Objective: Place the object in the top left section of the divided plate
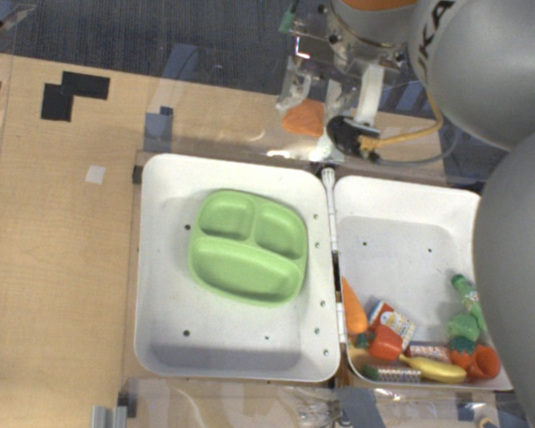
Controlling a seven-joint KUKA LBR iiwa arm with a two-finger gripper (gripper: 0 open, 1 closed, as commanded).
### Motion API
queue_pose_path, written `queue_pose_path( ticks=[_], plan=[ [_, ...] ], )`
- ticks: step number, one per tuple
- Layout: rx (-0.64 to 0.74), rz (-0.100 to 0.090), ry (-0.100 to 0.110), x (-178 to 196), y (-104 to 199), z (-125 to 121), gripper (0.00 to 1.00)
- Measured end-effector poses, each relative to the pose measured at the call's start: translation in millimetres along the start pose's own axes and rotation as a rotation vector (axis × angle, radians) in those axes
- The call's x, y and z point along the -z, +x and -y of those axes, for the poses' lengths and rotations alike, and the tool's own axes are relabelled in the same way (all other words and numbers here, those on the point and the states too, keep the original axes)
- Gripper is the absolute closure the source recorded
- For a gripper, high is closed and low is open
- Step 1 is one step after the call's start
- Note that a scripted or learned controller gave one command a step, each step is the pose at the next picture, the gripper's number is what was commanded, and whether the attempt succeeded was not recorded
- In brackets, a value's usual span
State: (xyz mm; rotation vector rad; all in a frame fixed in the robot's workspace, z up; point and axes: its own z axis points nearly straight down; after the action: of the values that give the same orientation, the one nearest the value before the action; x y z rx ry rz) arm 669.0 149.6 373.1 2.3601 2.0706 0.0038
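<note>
Our end effector (328, 97) hangs above the desk (49, 234) behind the two bins, with an orange object (304, 119) at its fingertips; we judge the fingers closed on it, though the grip is partly hidden; we seem to be mid-carry; the green divided plate (247, 246) lies in the left bin (153, 329); next we must travel forward and lower over its top left section (226, 215).

The green divided plate (247, 247) looks like smooth matt plastic. Both shallow white bins (163, 274) seem smooth plastic with a slight sheen. The pale counter (46, 262) shows matt wood grain.
</note>
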Motion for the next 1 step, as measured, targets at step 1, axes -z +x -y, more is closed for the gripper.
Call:
queue_pose_path(
  ticks=[1],
  plan=[
    [-0.285, 0.000, 0.002, -33.9, -26.2, 72.7, 1.00]
  ],
)
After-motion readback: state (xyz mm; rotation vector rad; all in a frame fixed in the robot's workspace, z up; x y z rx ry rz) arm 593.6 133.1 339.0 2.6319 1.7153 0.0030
